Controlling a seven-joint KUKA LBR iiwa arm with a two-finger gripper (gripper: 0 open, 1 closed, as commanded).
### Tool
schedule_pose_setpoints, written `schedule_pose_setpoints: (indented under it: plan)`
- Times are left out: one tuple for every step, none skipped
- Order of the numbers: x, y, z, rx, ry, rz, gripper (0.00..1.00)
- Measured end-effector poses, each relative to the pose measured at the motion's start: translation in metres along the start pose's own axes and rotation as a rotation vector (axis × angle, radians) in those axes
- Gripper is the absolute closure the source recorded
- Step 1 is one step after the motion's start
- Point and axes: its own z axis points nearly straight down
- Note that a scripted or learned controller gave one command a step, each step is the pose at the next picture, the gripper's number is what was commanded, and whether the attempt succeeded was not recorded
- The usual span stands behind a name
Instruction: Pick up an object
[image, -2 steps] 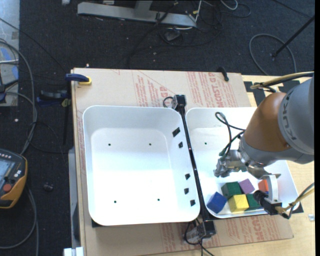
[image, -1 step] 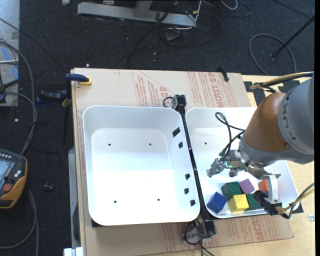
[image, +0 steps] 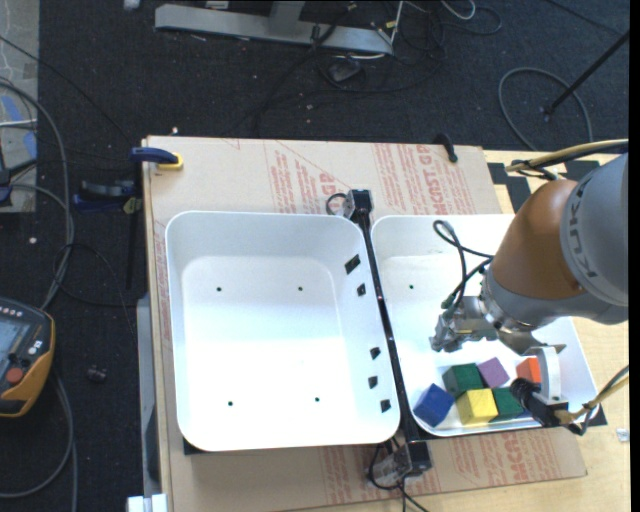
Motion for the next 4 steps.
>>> schedule_pose_setpoints:
  plan:
    - [0.000, 0.000, 0.000, 0.000, 0.000, 0.000, 0.00]
    - [0.000, 0.000, -0.010, 0.000, 0.000, 0.000, 1.00]
    - [0.000, 0.000, -0.009, 0.000, 0.000, 0.001, 0.00]
    - [0.039, -0.017, -0.099, -0.007, 0.001, -0.005, 0.00]
